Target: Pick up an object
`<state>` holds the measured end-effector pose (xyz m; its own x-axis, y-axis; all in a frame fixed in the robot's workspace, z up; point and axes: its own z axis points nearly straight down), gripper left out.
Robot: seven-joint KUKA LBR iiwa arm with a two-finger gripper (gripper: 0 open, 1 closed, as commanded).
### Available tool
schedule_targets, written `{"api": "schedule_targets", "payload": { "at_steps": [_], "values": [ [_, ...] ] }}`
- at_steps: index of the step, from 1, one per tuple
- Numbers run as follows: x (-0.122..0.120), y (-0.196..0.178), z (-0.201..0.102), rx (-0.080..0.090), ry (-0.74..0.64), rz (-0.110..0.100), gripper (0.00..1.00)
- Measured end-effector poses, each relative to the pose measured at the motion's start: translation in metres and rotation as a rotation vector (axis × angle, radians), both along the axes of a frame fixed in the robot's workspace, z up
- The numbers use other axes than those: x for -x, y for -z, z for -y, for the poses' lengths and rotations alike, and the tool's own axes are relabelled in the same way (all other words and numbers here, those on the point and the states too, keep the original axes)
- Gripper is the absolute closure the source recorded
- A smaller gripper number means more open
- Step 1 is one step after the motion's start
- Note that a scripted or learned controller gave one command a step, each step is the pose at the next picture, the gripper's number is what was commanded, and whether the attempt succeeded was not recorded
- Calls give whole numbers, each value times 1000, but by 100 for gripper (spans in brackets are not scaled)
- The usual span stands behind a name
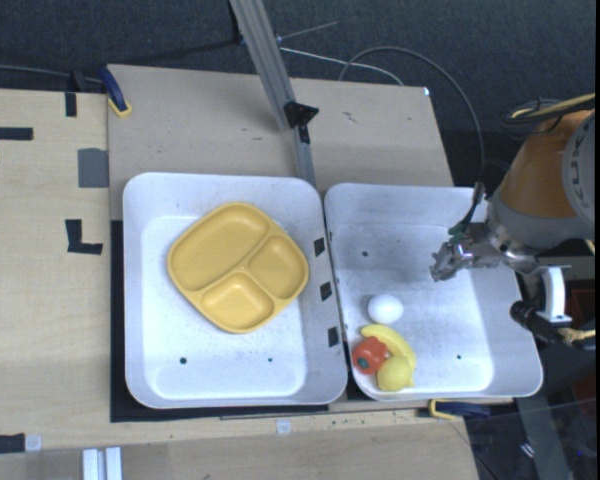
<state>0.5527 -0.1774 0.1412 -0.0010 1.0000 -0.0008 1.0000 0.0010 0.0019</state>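
Right bin (500, 368): one egg (385, 309), one banana (399, 348), one tomato (371, 352).

Arm (555, 193) is chunky grey with a big orange band, dark metal gripper (448, 260) on the end by the right bin (500, 368), white bracket underneath.

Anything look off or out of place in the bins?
Nothing is spilled or broken. The yellow tray sits askew in the left bin, and the egg, tomato and banana crowd the right bin's near-left corner.
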Motion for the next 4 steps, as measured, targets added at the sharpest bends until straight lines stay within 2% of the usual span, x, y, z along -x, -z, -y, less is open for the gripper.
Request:
{"api": "schedule_targets", "payload": {
  "at_steps": [1,2,3,4],
  "values": [
    [-3,-63,-2,1,-1,4,100],
    [-3,-72,-2,-1,0,-1,100],
    [-20,-84,-54,-3,-6,-2,100],
    [-31,-74,-108,-2,-6,-4,100]
  ]
}}
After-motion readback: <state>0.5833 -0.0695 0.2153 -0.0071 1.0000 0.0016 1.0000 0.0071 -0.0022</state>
